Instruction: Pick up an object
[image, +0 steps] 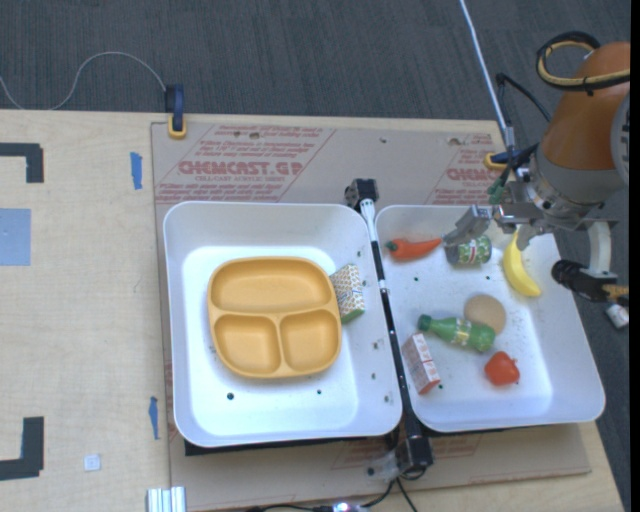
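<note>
The gripper (487, 225) hangs low over the right bin (570, 400), its tips touching a small can (470, 250) beside the banana (519, 268); whether its jaws are spread, I cannot tell.

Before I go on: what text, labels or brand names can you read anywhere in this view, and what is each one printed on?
"CHEMCAST GP": red print on the brown protective sheet under the bins, left patch; the smaller lines around it are too blurred to read.
"CHEMCAST", partly cut off: same print at the sheet's right, behind the right bin.
Labels on the small carton, green bottle and can: too small to read.
</note>
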